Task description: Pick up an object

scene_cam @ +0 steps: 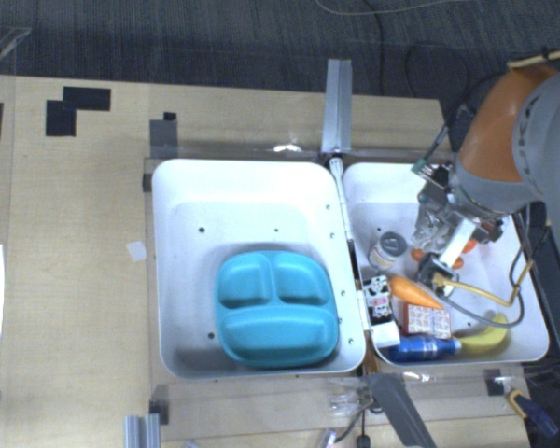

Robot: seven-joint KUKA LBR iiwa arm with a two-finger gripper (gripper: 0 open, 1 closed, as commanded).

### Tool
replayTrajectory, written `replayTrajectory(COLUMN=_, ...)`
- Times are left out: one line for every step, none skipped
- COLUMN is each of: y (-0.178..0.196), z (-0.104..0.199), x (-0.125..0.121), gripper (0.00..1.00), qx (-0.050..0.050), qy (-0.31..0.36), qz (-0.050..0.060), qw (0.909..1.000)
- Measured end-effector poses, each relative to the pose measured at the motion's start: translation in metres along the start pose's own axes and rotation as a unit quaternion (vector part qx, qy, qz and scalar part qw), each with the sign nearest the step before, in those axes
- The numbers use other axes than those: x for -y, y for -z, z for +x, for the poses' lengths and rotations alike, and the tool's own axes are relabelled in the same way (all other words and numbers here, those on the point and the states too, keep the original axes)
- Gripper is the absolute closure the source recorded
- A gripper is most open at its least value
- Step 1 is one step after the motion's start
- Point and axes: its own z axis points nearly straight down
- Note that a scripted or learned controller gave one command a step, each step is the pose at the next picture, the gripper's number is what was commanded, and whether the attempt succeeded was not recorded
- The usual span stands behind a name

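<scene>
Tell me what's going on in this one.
The arm reaches in from the right, its gripper down in the right bin, close above a carrot, among a small tin, a red box, a blue bottle and a banana. Nothing can be seen in its grasp. The left bin holds a blue divided plate.

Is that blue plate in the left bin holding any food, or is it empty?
Empty: the blue plate shows three bare compartments with nothing in them.

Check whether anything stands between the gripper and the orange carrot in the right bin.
Nothing visible does. The gripper is close to the carrot; the small round tin lies aside, toward the view's left.
</scene>
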Motion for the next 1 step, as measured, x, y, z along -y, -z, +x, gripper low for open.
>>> replayTrajectory(y=0.0307, z=-0.0487, x=0.0396, gripper=1.0, qx=0.0, qy=-0.022, qz=0.0, qw=0.9998)
